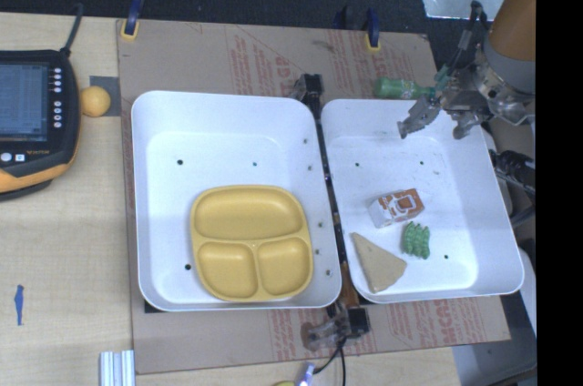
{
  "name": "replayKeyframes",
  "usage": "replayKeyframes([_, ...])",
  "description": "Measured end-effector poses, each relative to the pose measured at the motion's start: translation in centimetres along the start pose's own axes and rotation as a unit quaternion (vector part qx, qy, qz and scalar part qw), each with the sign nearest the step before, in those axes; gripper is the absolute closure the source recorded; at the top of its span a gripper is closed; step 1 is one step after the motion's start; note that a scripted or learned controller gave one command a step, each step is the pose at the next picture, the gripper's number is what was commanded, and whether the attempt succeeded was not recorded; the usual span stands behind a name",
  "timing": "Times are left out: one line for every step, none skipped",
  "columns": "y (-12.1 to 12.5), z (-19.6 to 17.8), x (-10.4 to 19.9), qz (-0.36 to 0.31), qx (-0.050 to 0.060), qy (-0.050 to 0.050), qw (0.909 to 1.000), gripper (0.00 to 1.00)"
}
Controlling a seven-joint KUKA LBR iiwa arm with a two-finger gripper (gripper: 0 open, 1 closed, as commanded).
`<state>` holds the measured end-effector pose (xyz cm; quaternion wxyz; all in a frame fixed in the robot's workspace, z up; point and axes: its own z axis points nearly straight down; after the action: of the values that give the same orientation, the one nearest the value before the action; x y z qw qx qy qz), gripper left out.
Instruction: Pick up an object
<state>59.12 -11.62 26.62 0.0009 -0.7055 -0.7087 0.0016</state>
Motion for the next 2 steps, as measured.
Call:
replayKeyframes([-5.8, 8.0, -1.0, 0.000, 0.001, 0.000, 1.0000, 0.00])
replayKeyframes([-11.2, 17.6, -2.7, -0.001, 0.001, 0.001, 1.0000, 0.00])
